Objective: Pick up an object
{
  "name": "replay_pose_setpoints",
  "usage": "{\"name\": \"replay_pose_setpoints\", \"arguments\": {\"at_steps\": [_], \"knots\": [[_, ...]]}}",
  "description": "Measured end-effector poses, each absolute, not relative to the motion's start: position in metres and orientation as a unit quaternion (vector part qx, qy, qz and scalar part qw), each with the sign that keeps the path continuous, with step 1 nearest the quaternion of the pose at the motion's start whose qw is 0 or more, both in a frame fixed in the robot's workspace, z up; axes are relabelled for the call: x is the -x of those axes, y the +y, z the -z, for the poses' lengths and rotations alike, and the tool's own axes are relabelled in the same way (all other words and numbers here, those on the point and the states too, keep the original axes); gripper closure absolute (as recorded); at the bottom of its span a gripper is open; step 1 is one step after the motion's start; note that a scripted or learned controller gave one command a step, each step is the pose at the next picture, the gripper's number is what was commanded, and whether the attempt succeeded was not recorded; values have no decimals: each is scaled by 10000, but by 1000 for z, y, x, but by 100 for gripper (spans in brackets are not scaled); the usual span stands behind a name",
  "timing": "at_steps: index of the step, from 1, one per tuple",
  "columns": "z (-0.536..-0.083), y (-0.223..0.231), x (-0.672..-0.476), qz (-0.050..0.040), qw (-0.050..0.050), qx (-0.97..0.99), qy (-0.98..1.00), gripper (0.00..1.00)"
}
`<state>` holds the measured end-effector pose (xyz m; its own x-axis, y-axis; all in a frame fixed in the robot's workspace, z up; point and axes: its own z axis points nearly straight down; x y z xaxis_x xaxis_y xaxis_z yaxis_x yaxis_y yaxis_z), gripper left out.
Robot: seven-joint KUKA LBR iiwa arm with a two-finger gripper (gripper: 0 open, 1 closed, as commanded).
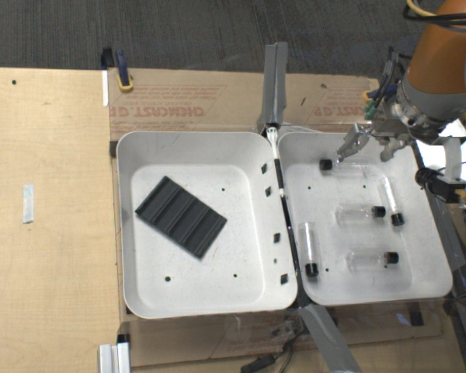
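The arm [439, 49], grey with an orange band, enters from the right and holds the pincer [369, 148] over the back edge of the right bin [427, 282]. The 2 fingers [349, 146] stand spread apart, released, with nothing between them.

The right bin contains several clear plastic tubes with black caps. 1 tube [307, 249] lies along the left wall, cap toward the front. A 2nd tube [391, 202] lies near the right side, cap toward the front. A 3rd tube [359, 213] lies crosswise at mid-bin, just left of the 2nd, cap to the right. A 4th tube [371, 261] lies crosswise nearer the front, cap to the right. A separate black cap [325, 164] sits near the back left of this bin, just below and left of the finger tips; whether it belongs to another clear tube cannot be determined.

The left bin [140, 286] holds 1 dark grey ribbed rectangular panel [180, 216], lying flat and turned diagonally, left of centre.

Both bins rest on the tabletop [46, 286], separated by a grey divider bar [275, 84].
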<state>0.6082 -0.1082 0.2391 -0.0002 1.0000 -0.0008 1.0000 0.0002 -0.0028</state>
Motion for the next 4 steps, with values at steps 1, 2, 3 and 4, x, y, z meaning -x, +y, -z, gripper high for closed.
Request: {"name": "replay_pose_setpoints", "arguments": {"at_steps": [1, 2, 3, 4], "knots": [[-118, -130, -651, 13, -32, 6848, -7287, 0], [-118, -130, -651, 13, -32, 6848, -7288, 0], [-118, -130, -651, 13, -32, 6847, -7288, 0], [-118, -130, -651, 13, -32, 6847, -7288, 0]]}}
